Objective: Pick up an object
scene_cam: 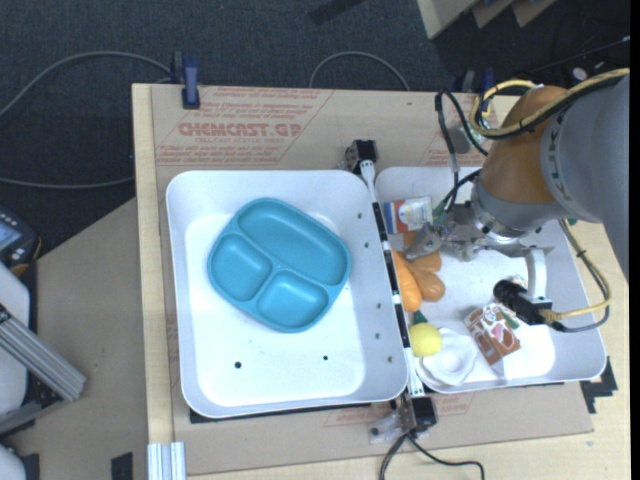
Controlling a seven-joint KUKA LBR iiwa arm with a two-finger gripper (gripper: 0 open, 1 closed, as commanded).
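Note:
The right bin point(560, 363) holds an orange carrot-shaped piece point(407, 284) along its left wall and a rounder orange piece point(428, 286) beside it. A yellow ball point(426, 340) lies nearer the front, next to a white cup point(452, 361). A red and brown packet point(494, 331) lies to the right of them, and a small white and red container point(413, 211) sits at the back left. My gripper point(436, 244) hangs low over the bin's left part, just above the orange pieces, with the grey and orange arm point(540, 158) behind it.
The left bin point(200, 358) carries a blue divided plate point(279, 264). A black clamp point(361, 154) sits at the back between the bins. Cables point(560, 313) loop from the wrist over the right bin. Both bins rest on a cardboard sheet point(240, 123).

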